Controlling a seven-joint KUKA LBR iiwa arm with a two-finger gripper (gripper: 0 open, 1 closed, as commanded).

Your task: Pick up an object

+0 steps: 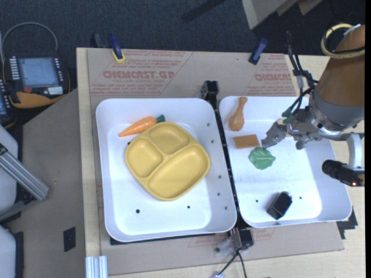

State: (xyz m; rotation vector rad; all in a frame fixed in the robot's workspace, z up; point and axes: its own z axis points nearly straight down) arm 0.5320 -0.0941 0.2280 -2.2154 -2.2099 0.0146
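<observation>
Two white bins side by side on the bench. Left bin (pixel 110 172): yellow divided plate (pixel 167 160) in the middle, toy carrot (pixel 138 126) touching its upper-left rim. Right bin (pixel 316 204): tan drumstick-shaped piece (pixel 237 114) near the top left, small orange-brown block (pixel 246 141) below it, green lump (pixel 261 157) just below that, black object (pixel 280 205) near the bottom edge. Gripper (pixel 272 139) sits tilted over the right bin, tip just above the green lump, right of the block. Can't tell whether its fingers are apart or closed; nothing visibly held.
</observation>
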